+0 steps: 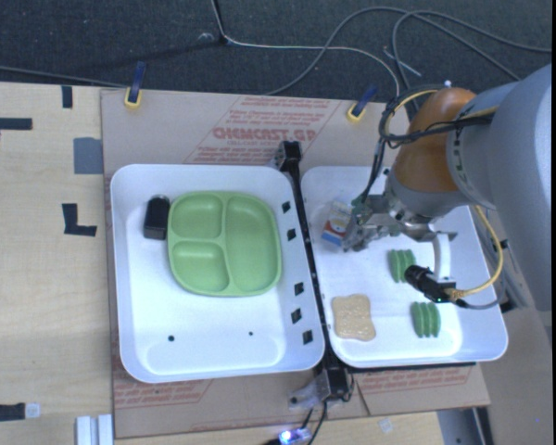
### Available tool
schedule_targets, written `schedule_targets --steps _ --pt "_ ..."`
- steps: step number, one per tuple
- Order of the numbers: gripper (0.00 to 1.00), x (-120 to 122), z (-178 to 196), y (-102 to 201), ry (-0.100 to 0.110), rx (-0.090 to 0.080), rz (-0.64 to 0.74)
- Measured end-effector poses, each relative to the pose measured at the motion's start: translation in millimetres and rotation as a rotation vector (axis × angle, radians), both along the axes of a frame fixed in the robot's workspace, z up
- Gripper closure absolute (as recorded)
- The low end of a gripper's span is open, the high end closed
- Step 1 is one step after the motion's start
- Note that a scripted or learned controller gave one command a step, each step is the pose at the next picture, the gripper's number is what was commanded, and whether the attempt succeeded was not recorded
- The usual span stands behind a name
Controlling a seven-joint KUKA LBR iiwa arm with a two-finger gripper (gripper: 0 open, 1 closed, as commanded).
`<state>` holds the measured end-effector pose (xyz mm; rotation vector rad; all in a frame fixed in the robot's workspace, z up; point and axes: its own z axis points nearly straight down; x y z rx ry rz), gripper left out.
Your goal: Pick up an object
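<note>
My gripper [360, 227] reaches into the right bin [482, 346] from the right and is low over a small blue, white and red object [334, 227] near that bin's left wall. A tan sponge-like square [353, 316] lies at the bin's front left. Two green ribbed pieces lie to the right, one [400, 264] in the middle and one [425, 318] nearer the front. The arm's grey body and orange band [435, 151] cover the bin's back right part.
The left bin [139, 341] holds a green divided plate [224, 243] and a small black block [156, 217] beside the plate's left rim. A black divider strip [301, 248] runs between the bins. Cables [473, 286] trail from the wrist over the right bin.
</note>
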<state>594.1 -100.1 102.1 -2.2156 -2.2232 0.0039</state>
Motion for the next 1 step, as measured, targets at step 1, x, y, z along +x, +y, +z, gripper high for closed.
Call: schedule_targets --steps 1 --pt "1.0 0.5 63.2 -1.3 -0.008 -0.001 -0.002"
